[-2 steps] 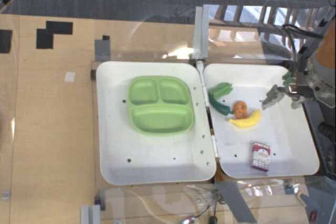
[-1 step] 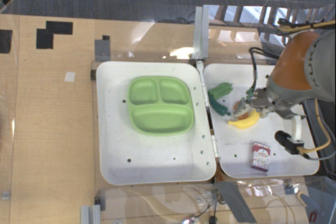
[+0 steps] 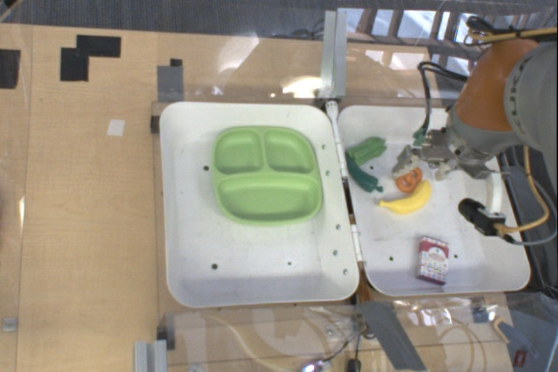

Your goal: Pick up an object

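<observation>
In the right bin (image 3: pixel 488 261) a small red-orange round piece (image 3: pixel 410 181) rests against a yellow banana (image 3: pixel 408 203). My gripper (image 3: pixel 422 165) hangs just above and slightly right of the red piece. Its fingers are spread and hold nothing. Left of them lie a light green item (image 3: pixel 366 149) and a darker green one (image 3: pixel 364 179). A small red and white box (image 3: pixel 433 260) sits near the bin's front edge.
The left bin (image 3: pixel 187 222) holds a green divided plate (image 3: pixel 266 174). A metal divider (image 3: pixel 344 187) separates the two bins. The arm's grey body and orange band (image 3: pixel 488 91) cover the right bin's far right corner, and black cables (image 3: pixel 488 218) hang beside it.
</observation>
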`<state>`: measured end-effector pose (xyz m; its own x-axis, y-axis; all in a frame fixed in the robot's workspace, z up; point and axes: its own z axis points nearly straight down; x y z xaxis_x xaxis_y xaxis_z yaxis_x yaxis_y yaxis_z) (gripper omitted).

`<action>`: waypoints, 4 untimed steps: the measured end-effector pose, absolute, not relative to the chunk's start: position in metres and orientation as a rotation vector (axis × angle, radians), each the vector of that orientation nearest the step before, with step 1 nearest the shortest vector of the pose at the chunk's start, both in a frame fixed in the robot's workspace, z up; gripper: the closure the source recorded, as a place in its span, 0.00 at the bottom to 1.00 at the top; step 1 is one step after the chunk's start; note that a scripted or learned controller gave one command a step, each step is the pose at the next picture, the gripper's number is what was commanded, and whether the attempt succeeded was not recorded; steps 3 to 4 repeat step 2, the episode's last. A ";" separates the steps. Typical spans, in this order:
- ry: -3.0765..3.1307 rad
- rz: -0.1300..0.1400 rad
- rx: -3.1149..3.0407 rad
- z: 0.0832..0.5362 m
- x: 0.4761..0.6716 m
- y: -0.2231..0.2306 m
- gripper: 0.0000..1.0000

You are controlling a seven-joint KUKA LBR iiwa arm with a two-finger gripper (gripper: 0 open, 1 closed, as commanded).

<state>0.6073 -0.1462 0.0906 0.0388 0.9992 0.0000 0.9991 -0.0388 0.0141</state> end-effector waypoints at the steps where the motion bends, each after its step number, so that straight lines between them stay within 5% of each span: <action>1: 2.171 0.023 2.252 0.104 0.610 -0.144 1.00; 2: 2.259 0.009 2.176 0.187 0.617 -0.055 1.00; 4: 2.259 0.009 2.176 0.187 0.617 -0.055 1.00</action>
